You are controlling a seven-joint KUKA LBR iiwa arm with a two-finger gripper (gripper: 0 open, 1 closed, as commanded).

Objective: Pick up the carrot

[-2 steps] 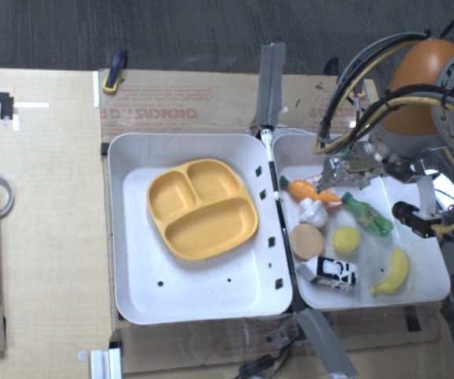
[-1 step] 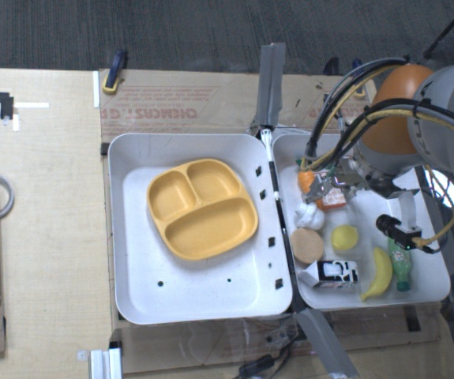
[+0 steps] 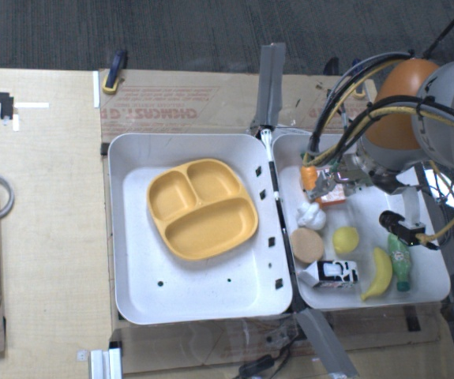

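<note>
Camera view. Two white bins side by side on the bench.

Left bin (image 3: 132,283): holds one yellow divided plate (image 3: 202,208) with three compartments, lying flat near the bin's middle, tilted a little. Nothing sits on the plate.

Right bin (image 3: 440,279): crowded.
- carrot (image 3: 310,178), orange, at the bin's far left corner, close to the divider between the bins.
- gripper (image 3: 331,181) just beside the carrot, low over the far end of the bin; cables and wrist housing cover it, so cannot tell how wide the jaws stand or whether they have anything.
- white crumpled object (image 3: 309,212) below the carrot.
- tan round object (image 3: 307,245) against the left wall, just below the white one.
- yellow lemon-like ball (image 3: 346,239) near the bin's middle.
- black-and-white small carton (image 3: 337,272) along the near edge.
- banana (image 3: 379,273) beside the carton, lying at a slant.
- green bottle (image 3: 399,264) right of the banana, touching or nearly so.

Arm (image 3: 404,105) comes in from the right, orange band above the far right corner of that bin.
</note>
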